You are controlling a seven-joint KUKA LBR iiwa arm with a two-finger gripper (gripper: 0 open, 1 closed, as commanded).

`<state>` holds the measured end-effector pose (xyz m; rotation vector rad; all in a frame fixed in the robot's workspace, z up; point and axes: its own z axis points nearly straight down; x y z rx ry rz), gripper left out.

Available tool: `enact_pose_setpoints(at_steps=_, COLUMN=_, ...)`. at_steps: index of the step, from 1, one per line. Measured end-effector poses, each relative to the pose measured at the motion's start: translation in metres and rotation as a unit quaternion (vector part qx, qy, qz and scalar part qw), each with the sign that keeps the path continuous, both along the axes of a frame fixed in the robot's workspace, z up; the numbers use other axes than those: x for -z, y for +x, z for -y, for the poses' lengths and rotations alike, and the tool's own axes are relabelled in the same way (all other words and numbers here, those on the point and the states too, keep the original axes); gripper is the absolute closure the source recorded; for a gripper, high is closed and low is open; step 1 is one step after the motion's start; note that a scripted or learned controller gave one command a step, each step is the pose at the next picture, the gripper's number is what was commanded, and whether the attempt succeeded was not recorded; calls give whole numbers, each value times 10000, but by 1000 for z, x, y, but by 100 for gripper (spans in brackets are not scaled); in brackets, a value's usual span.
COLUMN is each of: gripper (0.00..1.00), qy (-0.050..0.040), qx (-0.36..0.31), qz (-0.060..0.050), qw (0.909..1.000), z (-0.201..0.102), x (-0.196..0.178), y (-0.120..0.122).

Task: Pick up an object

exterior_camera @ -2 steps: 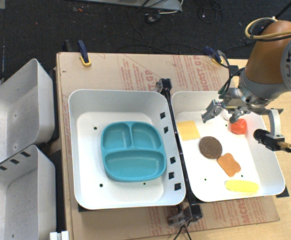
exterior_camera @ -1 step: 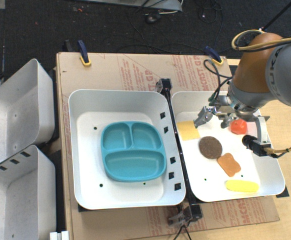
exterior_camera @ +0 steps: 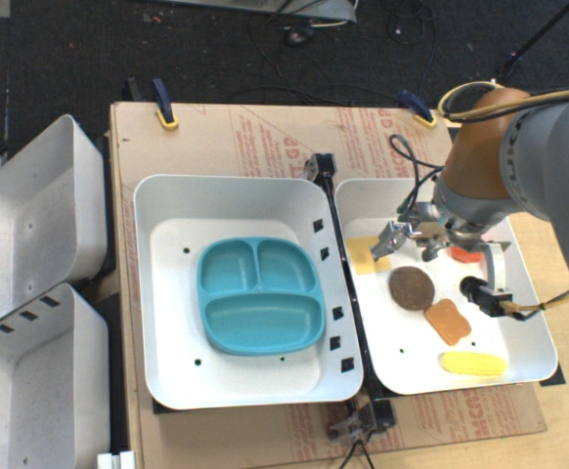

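Yellow corn (exterior_camera: 473,363); gripper (exterior_camera: 409,241) open, empty.

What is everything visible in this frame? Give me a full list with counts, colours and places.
bins: 2, white, side by side on the bench
divided plate: 1, teal, three compartments, middle of the left bin
round patty: 1, dark brown, middle of the right bin
toast-like piece: 1, orange-brown, right bin, just right of and below the patty
corn cob: 1, yellow, right bin, near its front edge
flat slice: 1, pale yellow, right bin, by its left wall
red item: 1, right bin, partly hidden under the arm
clamps: 2, blue and yellow, back edge of the bench board
arm: 1, grey with orange band, reaching in from the right
tool: 1, over the right bin, above the patty
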<state>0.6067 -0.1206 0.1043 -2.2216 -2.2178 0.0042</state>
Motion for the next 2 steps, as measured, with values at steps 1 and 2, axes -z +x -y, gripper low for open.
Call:
enact_pose_setpoints(at_steps=1, gripper=100, qy=-1, qx=0, qz=27, qw=10000, z=0, x=-14, y=1)
enact_pose_setpoints(at_steps=2, gripper=100, qy=-6, qx=0, qz=41, qw=10000, z=8, x=-64, y=8)
